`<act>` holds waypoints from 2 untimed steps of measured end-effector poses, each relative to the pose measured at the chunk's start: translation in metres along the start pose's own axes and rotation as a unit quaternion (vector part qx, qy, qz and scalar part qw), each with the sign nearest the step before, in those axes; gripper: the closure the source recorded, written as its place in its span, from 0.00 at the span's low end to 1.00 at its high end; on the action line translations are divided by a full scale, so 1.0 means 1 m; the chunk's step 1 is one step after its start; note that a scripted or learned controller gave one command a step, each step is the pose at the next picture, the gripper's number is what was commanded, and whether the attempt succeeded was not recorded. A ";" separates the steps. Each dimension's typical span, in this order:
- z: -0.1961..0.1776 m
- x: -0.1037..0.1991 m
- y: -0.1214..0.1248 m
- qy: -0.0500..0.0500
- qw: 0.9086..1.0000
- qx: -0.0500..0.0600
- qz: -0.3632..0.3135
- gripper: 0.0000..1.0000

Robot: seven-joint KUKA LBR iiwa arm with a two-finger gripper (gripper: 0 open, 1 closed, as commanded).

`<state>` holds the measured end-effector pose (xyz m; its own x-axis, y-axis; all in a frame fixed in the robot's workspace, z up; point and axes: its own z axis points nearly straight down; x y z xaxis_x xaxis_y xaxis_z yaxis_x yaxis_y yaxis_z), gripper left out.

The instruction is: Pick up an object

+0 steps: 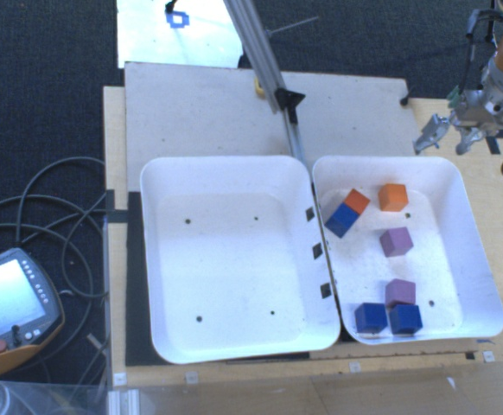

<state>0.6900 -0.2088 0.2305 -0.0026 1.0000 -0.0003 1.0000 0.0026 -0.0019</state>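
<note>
End effector (448, 138): fingers spread, holding nothing, above the right bin's (472, 206) far rim.
Progress: no grasp yet; descent, closing and lifting all seem left.
Likely target: orange block (393, 197), nearest, in the far part of that bin.
Orientation: roughly cubic, no long axis, edges slightly skewed to bin walls.
Others: purple block (396, 241) mid-bin.

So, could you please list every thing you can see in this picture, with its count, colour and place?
Small orange cubes: two, orange, far part of the right bin; one touches a blue cube.
Small blue cubes: three, blue, two at near edge, one far left.
Small purple cubes: two, purple, middle and near part.
Shallow white plastic bins: two, white, side by side.
Handheld control pendant: one, grey and orange, left, with black cables.
Claw: one, grey, open, above the right bin's far right corner.
</note>
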 end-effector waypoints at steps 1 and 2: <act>0.055 0.010 -0.001 0.000 1.000 0.000 -0.001 0.00; 0.107 0.000 -0.003 0.000 1.000 -0.001 0.000 0.00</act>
<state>0.6871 -0.2086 0.1232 -0.0019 1.0000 -0.0005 1.0000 0.0019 0.0005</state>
